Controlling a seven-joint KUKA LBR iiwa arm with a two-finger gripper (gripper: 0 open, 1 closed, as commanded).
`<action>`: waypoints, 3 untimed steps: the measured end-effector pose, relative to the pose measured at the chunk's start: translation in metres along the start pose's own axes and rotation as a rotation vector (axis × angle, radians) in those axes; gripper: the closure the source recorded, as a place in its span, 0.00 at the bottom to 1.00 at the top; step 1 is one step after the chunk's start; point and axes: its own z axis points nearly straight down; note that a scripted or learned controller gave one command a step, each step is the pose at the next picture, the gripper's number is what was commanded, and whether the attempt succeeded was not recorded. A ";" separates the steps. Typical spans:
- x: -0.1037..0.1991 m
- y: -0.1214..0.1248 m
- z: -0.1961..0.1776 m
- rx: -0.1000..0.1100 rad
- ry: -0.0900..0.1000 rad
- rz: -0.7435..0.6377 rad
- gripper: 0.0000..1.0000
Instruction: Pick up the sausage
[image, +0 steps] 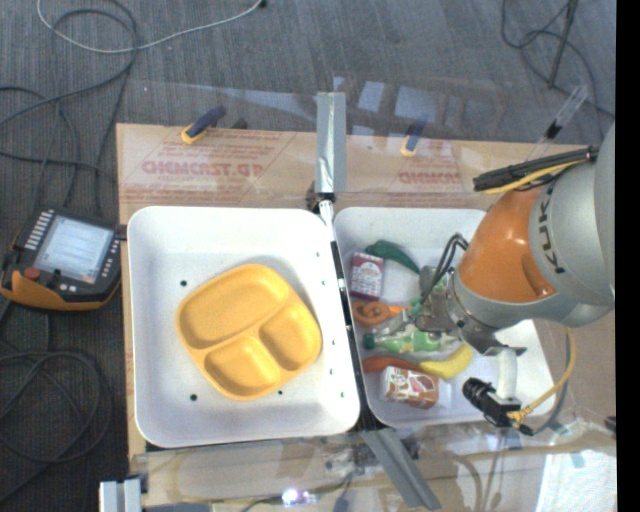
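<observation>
Your hand is down in the right bin, low over the pile of play food, and the orange wrist band above it covers most of it. Whether it is open or closed cannot be told from here, and nothing can be seen held in it.

Taking the hand as your landmark: the sausage, a slim reddish-brown piece, lies just below and to the left of it, with its right end running under a green-and-white piece and so hidden. Directly under the sausage sits a small red-and-white packet. A yellow banana pokes out just below the hand, partly covered by the arm. Left of the hand lies an orange piece, too jumbled to name. Up and to the left stands a small dark red carton, and beside it a green curved item, its lower end lost behind the hand.

Well to the left of the hand, across the divider, the left bin holds a yellow compartment tray. Both bins rest on the surface.
</observation>
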 end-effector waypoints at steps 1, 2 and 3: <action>-0.096 0.022 -0.055 0.015 -0.006 0.177 0.00; -0.066 -0.007 0.009 0.010 -0.003 0.158 0.00; -0.066 0.010 0.020 0.004 -0.003 0.317 0.00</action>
